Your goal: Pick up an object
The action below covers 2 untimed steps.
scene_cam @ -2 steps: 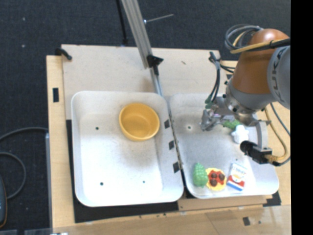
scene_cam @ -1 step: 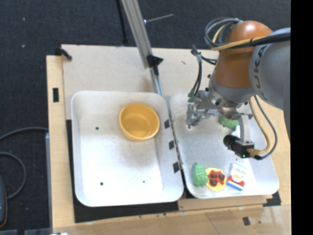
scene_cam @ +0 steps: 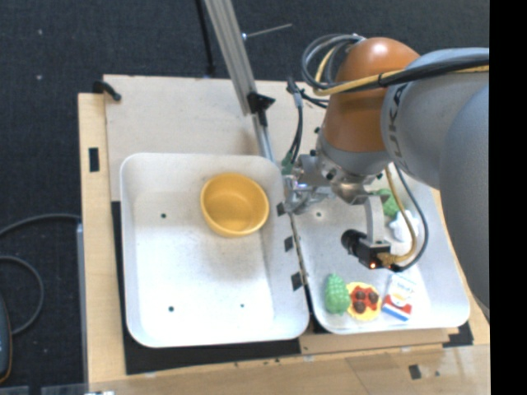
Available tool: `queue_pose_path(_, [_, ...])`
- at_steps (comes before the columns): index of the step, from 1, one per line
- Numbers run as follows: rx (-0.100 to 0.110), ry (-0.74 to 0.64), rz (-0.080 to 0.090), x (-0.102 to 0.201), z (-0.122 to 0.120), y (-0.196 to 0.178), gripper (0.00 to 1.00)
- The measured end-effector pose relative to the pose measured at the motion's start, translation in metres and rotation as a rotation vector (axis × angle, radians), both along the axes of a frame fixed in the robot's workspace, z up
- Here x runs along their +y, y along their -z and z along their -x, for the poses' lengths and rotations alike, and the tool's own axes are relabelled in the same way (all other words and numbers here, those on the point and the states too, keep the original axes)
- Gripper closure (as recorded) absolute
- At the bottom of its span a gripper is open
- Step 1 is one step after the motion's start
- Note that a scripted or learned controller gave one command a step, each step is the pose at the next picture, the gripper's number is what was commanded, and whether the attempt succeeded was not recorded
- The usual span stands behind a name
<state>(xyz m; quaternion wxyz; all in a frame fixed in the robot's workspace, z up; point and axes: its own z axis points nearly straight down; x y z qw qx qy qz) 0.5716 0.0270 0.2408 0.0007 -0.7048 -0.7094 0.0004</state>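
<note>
Gripper [scene_cam: 306, 189]: you'll find it hanging over the far-left corner of the right bin, right by the divide between the two bins. It's mostly buried under the wrist, so you can't tell from here how far it's open or whether it's got anything in it.

Arm [scene_cam: 428, 122]: comes in from your right, big grey body with the orange band [scene_cam: 366, 81] sitting just above and right of the gripper. Cables loop off the top and down the side.

Right bin [scene_cam: 436, 303]: this is the one the gripper's over. Most of its back half is covered by the arm.

Green toy [scene_cam: 335, 293]: bumpy little thing, lying at the near edge of the right bin, below the gripper and a touch right of it. Well apart from the gripper, nothing touching it.

Yellow-and-red toy [scene_cam: 363, 299]: just beside the green toy on its right, also down at the near edge.

White card [scene_cam: 398, 299]: small white thing with red and blue marks, just right of the yellow-and-red toy. Too small for you to read.

Green bit [scene_cam: 389, 204]: peeks out to the right of the gripper, behind the cables. Can't say what it is.

Left bin [scene_cam: 148, 303]: off to the gripper's left.

Yellow bowl [scene_cam: 235, 204]: upright in the left bin's far-right part, left of the gripper, near it but across the divide.
</note>
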Motion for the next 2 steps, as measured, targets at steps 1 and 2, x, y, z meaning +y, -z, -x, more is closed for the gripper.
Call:
queue_pose_path(1, [-0.003,-0.002,-0.002,0.0593,-0.0135,-0.0076,1.00])
queue_pose_path(2, [-0.001,0.002,0.002,0.0545,-0.0132,-0.0074,0.00])
